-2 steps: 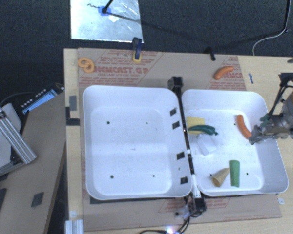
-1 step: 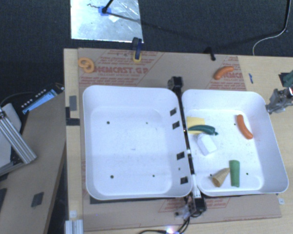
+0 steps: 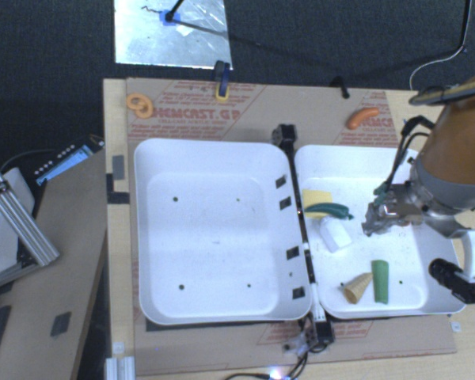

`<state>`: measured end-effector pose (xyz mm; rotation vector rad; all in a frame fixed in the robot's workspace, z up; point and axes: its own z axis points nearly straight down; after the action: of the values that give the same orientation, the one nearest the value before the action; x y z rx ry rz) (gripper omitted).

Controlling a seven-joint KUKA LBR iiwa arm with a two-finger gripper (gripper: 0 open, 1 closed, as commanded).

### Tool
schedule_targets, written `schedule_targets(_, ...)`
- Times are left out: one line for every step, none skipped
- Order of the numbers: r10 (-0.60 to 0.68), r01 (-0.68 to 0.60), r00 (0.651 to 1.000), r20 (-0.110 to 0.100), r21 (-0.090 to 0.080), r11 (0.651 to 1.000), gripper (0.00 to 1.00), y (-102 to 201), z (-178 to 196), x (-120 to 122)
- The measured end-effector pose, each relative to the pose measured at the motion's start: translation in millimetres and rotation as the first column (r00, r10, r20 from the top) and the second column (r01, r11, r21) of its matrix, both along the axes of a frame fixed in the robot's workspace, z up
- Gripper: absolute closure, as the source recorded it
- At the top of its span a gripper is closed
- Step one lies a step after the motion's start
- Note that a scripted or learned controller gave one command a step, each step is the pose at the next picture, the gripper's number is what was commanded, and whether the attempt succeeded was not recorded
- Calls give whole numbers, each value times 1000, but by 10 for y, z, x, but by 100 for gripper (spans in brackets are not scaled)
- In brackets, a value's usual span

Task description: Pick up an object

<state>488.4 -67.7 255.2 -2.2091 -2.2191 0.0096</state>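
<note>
The right bin (image 3: 356, 158) is the landmark here. The gripper (image 3: 378, 218) hangs over its middle, a bit toward the arm's side. It is too small and blurry to tell if it is wide or narrow, and nothing can be seen in it. Inside the right bin, near the wall by the left bin (image 3: 214, 232), sit a yellow block (image 3: 315, 198), a green tool (image 3: 328, 209) and a white block (image 3: 335, 233). Near the front wall lie a green tube (image 3: 380, 281) and a tan cone (image 3: 357, 287), side by side.
</note>
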Motion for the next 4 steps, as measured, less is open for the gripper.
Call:
schedule_targets(-10, 10, 1000, 19, -8, 1000, 100, -869, 460, 69)
schedule_targets(6, -6, 1000, 28, -4, 1000, 100, -314, 1553, 193)
schedule_targets(9, -9, 1000, 8, 0, 1000, 100, 657, 824, -25)
schedule_targets(-10, 10, 1000, 10, -5, 1000, 100, -265, 351, -22)
